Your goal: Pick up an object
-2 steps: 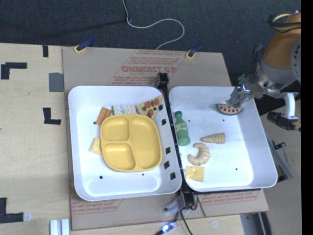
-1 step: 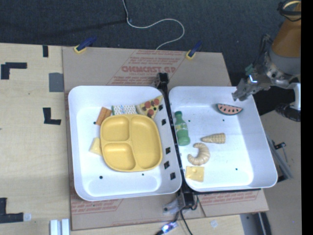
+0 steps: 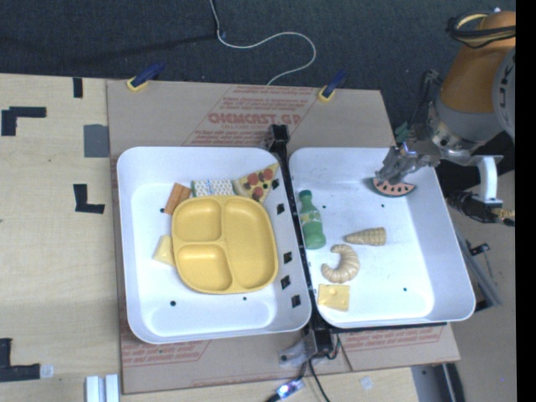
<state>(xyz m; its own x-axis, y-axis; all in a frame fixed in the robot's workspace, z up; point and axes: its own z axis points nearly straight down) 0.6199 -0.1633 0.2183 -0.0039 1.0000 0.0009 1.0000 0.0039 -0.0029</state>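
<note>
A wooden counter (image 3: 50,224) carries a sheet of brown cardboard (image 3: 243,115), and on it two shallow white bins sit side by side, touching along their inner edges. The grey arm (image 3: 473,90) with its orange band reaches in from the right side of the view, and the gripper (image 3: 392,172) is low over the far right part of the right bin (image 3: 419,300); whether it is apart or together cannot be told from this angle.

The left bin (image 3: 142,308) lies well to the left of the gripper. In it, a yellow divided plate (image 3: 224,243) fills the middle, with a pizza slice toy (image 3: 260,181), an orange stick (image 3: 177,198), a patterned green-and-white piece (image 3: 211,188) and a pale yellow wedge (image 3: 162,249) tucked around its edges.

In the right bin, a green bottle (image 3: 311,221) lies to the left of the gripper and nearer the camera, close to the dividing wall. A croissant toy (image 3: 342,262) lies farther toward the camera, with a cone-shaped pastry (image 3: 367,237) between it and the gripper. A yellow cheese piece (image 3: 334,297) sits farthest from the gripper, near the front wall. A watermelon slice toy (image 3: 395,188) lies just beneath the gripper, appearing to touch its tip.
</note>
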